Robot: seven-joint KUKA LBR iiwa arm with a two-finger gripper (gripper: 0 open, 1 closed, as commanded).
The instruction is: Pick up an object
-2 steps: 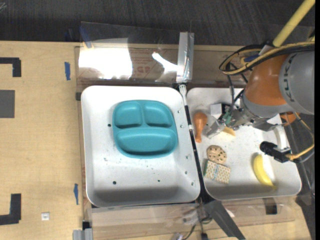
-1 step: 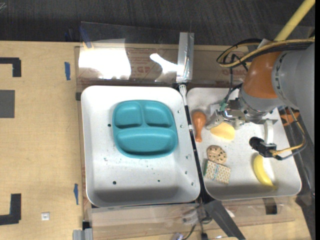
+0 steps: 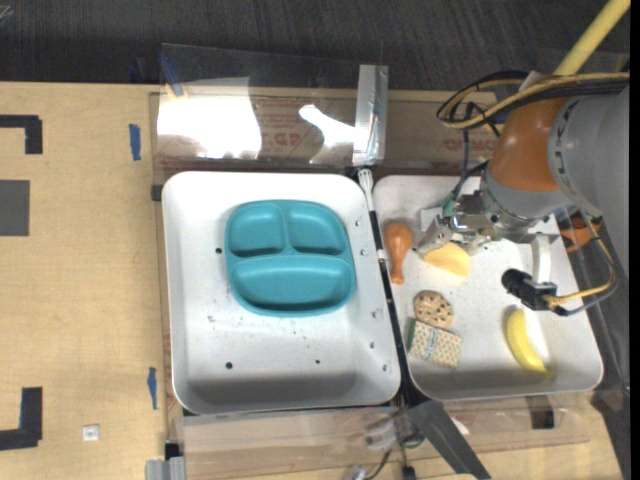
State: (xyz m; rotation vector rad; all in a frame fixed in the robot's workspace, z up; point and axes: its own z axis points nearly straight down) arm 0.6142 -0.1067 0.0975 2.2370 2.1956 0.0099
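Note:
In the right bin [image 3: 580,368], my gripper [image 3: 452,234] hangs low over the upper left part and stands open, nothing held between its fingers. A yellow wedge [image 3: 449,260] lies just below and in front of it, touching or nearly touching the fingertips. An orange carrot-shaped piece [image 3: 398,246] lies to the wedge's left by the bin wall. A round brown cookie [image 3: 433,308] and a patterned cracker packet [image 3: 435,345] sit nearer the front. A yellow banana [image 3: 524,342] lies at the front right.
The left bin [image 3: 195,348] holds a teal divided plate [image 3: 290,256]. A black cable-ended part [image 3: 527,288] of the arm hangs above the banana. The arm's grey body and orange band [image 3: 525,148] cover the right bin's back right corner.

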